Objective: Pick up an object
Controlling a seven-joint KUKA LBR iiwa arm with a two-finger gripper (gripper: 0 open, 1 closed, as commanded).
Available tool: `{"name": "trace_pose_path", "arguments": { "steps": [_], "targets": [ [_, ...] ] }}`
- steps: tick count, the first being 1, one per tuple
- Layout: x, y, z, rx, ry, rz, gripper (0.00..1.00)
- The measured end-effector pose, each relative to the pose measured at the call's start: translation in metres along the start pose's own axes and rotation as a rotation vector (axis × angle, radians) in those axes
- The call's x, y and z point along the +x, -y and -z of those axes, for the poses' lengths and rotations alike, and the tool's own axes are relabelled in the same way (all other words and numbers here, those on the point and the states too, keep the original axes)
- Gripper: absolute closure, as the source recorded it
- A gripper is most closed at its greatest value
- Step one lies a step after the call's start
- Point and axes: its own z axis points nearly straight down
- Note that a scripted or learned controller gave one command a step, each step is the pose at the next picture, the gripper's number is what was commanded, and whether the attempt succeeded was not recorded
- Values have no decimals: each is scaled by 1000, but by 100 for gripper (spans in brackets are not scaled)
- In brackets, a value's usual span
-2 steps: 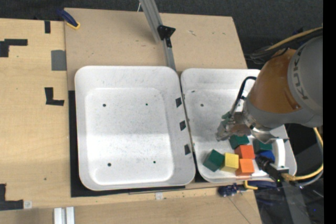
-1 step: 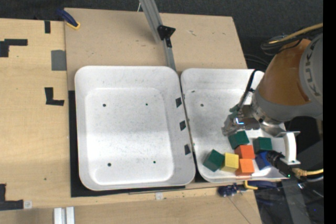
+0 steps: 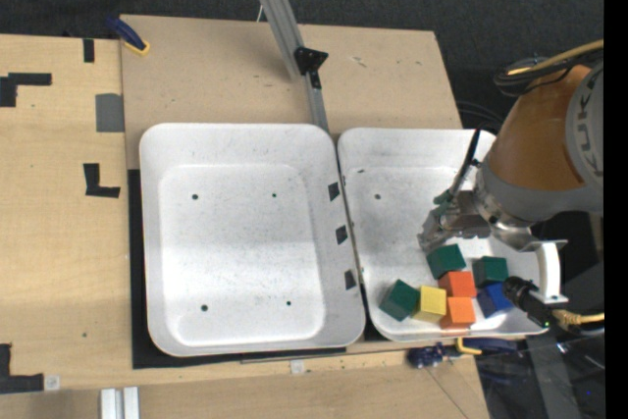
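Over the right bin [image 3: 392, 157] my arm [image 3: 549, 147] comes in from the right, its orange band broad above the wrist, and my tool [image 3: 444, 229] hangs low over the bin's lower right part. Whether it is released or clenched I cannot tell; the wrist and its own dark metal hide that end from above. It sits just at the upper edge of the cluster of blocks, right beside a dark green block [image 3: 446, 260], though I cannot see whether they touch, and nothing shows as being grasped.

All the blocks are gathered in the near right corner of that bin. Left of the group a second dark green block [image 3: 399, 298] lies tilted, with a yellow block [image 3: 432, 300] just beside it. Two orange blocks follow: one [image 3: 460, 284] under the first green block, the other [image 3: 460, 311] below it near the bin's front rim. A blue block [image 3: 494, 298] lies to their right, and a smaller green block [image 3: 491, 268] sits above the blue one, close under my wrist.

The left bin [image 3: 240, 147] stands touching the right one along their shared edge. Both rest on the tan counter [image 3: 59, 211], and a grey metal bar [image 3: 280, 0] runs at a slant from the top down to where the bins meet.
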Motion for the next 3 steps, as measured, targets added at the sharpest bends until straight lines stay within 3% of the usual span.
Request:
{"name": "trace_pose_path", "arguments": {
  "steps": [3],
  "targets": [
    [157,-8,7,4,-1,6,100]
  ]
}}
